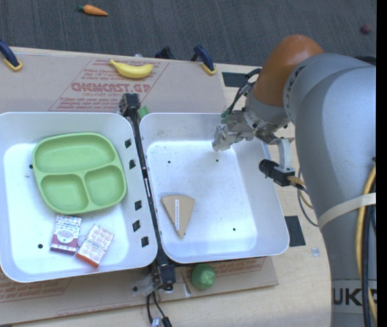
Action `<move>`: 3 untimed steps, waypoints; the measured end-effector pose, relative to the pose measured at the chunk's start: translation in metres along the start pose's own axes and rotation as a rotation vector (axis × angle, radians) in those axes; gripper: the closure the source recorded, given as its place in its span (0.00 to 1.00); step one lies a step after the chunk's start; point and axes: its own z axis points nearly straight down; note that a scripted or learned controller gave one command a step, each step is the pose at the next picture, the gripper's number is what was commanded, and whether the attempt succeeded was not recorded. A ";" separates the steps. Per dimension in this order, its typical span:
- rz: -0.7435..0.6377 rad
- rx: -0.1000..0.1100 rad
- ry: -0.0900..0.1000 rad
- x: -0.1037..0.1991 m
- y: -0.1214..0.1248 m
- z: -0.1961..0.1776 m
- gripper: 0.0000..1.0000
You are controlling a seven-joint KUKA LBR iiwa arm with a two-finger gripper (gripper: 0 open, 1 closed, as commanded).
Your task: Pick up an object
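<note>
Grey and bulky, the arm (pixel 330 114) fills the right side of the camera view, its orange band (pixel 285 56) sitting above the wrist. Below it lie the two white bins: the left bin (pixel 3 203) holds a green divided plate (pixel 79 171) and two small packets (pixel 82 240), and the right bin (pixel 268 230) holds a tan wedge (pixel 178 213) near its front. The gripper (pixel 222 140) hangs over the far right part of the right bin, well apart from the wedge; I cannot tell how it is set at this angle, and nothing is visibly held in it.

The wedge looks the likeliest target, being the one thing in the bin under the arm. To pick it well, the gripper should travel toward the front of the bin, centre over the wedge's broad end, and turn so the closing line crosses the narrow width rather than the long slope. It lies flat, so a low descent close to the bin floor seems needed, lest the wedge slip out sideways.

Outside the bins lie a banana (pixel 132 68), a green ball (pixel 204 276) and a small carrot (pixel 95 9).
</note>
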 end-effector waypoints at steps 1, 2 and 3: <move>-0.001 0.001 0.000 0.000 0.000 0.000 0.00; -0.004 0.000 0.000 0.001 0.001 -0.011 1.00; -0.005 0.001 0.000 0.001 0.001 -0.010 0.00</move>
